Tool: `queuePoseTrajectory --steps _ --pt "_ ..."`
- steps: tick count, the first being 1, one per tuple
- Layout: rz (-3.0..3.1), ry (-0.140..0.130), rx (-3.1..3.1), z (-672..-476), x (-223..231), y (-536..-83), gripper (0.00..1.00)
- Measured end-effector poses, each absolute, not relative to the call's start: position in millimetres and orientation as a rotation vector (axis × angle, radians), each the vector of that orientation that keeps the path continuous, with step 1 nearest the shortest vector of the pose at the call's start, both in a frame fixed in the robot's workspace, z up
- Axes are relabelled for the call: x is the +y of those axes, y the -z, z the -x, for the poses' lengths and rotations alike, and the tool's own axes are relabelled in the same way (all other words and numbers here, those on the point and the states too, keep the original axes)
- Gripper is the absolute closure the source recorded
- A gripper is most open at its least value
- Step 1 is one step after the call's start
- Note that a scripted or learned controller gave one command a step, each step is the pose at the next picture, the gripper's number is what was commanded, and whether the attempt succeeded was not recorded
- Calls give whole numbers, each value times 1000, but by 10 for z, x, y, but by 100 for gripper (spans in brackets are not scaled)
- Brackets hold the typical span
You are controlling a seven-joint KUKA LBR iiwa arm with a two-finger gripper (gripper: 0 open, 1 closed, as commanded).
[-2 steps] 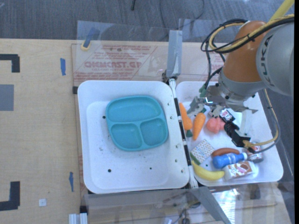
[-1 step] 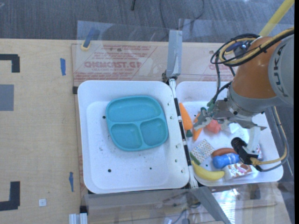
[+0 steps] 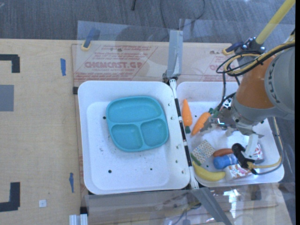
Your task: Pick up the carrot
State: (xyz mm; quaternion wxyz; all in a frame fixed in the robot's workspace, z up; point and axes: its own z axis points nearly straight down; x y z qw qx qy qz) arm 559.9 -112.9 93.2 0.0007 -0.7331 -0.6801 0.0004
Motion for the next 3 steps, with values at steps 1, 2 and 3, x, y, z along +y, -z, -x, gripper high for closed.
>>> queuePoseTrajectory --steps 1,2,3 --pt "2411 -15 -2020 -6389 -1043 -883 0" --pt "1874 -7 -2531 -6669 -1023 -878 0" --pt "1441 -4 -2798 -6601 -1033 -881 0"
